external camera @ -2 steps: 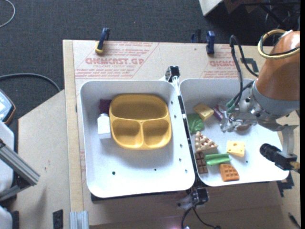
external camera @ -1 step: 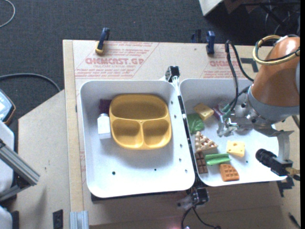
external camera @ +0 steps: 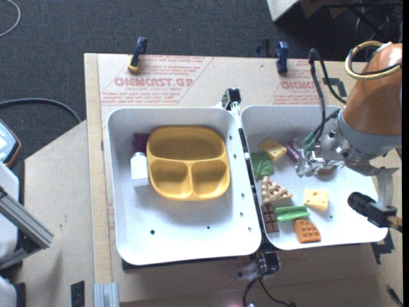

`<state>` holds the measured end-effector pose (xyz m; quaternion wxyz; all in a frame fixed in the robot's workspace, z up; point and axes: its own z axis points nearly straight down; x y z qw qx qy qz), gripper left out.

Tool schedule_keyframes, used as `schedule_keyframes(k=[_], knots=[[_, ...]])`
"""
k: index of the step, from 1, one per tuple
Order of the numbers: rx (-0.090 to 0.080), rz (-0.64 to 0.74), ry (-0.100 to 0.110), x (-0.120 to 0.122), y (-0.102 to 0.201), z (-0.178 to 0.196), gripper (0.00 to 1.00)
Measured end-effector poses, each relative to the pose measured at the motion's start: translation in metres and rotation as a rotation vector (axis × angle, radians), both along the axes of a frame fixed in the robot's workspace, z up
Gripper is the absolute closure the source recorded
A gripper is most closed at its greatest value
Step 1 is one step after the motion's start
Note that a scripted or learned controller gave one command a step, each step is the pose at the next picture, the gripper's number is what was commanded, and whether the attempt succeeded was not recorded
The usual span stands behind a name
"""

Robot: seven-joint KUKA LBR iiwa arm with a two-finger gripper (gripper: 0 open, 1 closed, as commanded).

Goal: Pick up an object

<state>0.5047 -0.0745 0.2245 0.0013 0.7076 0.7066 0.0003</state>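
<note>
My gripper (external camera: 311,165) hangs over the middle of the right bin (external camera: 358,232), with the grey and orange arm behind it at the right. Below it lies a yellow cheese wedge with holes (external camera: 316,199). To its left lie a yellow block (external camera: 273,148) and a green leaf-like piece (external camera: 261,165). Toward the bin's front lie a beige studded piece (external camera: 275,189), a brown chocolate bar (external camera: 270,217), a green stick (external camera: 291,212) and an orange waffle (external camera: 307,231). A dark purple item (external camera: 294,152) peeks out next to the gripper.
The left bin (external camera: 121,229) holds a yellow divided plate (external camera: 188,162), a small white bottle (external camera: 139,169) and a dark purple object (external camera: 140,141) behind it. A black cylinder (external camera: 365,207) on the arm sticks out over the right bin's right edge. Clamps sit on the board's far edge.
</note>
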Motion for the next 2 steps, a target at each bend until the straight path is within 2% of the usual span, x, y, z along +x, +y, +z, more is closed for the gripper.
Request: schedule_keyframes(k=[1, 2], knots=[[0.003, 0.002, 0.006, -0.008, 0.014, -0.009, 1.0], [0.0, 0.001, -0.001, -0.012, 0.008, 0.008, 1.0]])
